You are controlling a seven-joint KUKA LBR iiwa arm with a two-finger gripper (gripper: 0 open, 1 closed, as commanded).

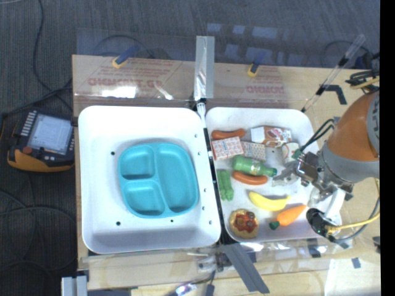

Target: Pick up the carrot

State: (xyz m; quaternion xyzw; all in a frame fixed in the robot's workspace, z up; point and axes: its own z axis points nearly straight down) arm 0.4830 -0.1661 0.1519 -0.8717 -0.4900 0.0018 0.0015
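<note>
While the carrot [289,214] is lying untouched near the right bin's [303,118] front right corner, just beside the banana [268,200], you are looking at the approach step. The arm [352,142] is reaching in from the right, wrist bent down, with the claw [289,170] hanging above the bin's middle, behind the banana. Whether it is released or clenched, you cannot tell. Next, I judge, it is needing to shift toward the front corner and descend over the carrot.

Orange carrot [289,215] lies tilted near the right bin's front-right corner.
</note>
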